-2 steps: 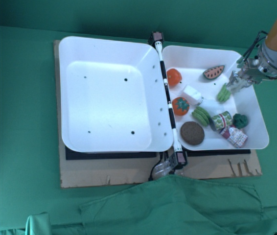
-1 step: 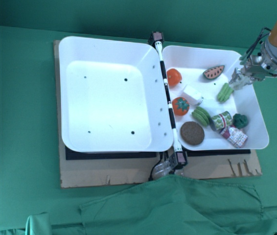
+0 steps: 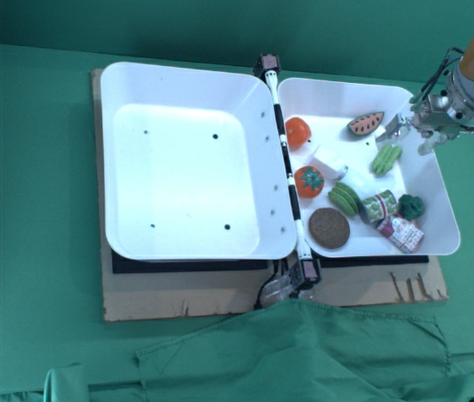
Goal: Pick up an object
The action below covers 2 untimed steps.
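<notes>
Bins (image 3: 191, 78) number two on your worktop (image 3: 44, 182). You see, in the right bin (image 3: 438, 199), two tomatoes (image 3: 308, 181), two green pods (image 3: 385, 158), one watermelon slice (image 3: 365, 124), one brown disc (image 3: 329, 228), one broccoli (image 3: 411, 206). Tool (image 3: 413, 132) hovers at the frame's upper right, over that bin's far corner, fingers apart, clamping nothing.

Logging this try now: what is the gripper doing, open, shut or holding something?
Gripper: open, holding nothing, hanging above the right bin near the green pods.
</notes>
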Tool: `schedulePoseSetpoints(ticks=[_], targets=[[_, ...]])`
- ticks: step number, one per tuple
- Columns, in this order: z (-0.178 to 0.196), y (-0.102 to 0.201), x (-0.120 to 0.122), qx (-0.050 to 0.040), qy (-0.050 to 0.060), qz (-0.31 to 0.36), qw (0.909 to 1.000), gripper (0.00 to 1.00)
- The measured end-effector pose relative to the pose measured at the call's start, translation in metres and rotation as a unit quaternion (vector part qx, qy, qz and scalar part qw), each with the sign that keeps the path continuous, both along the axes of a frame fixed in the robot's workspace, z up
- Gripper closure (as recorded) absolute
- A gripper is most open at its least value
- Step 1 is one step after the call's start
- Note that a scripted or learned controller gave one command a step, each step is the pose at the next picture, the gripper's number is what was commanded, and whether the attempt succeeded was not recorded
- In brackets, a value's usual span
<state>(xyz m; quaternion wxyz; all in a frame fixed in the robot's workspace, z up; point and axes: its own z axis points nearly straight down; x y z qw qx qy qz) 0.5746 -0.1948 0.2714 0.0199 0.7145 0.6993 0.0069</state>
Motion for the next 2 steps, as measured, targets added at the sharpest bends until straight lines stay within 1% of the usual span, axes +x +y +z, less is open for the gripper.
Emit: schedulePoseSetpoints(ticks=[1,2], targets=[[0.013,-0.002,0.001,-0.0018,-0.004,-0.002,1.0,1.0],[0.07,-0.003,0.002,0.0073,0.014,-0.004,0.9999,1.0]])
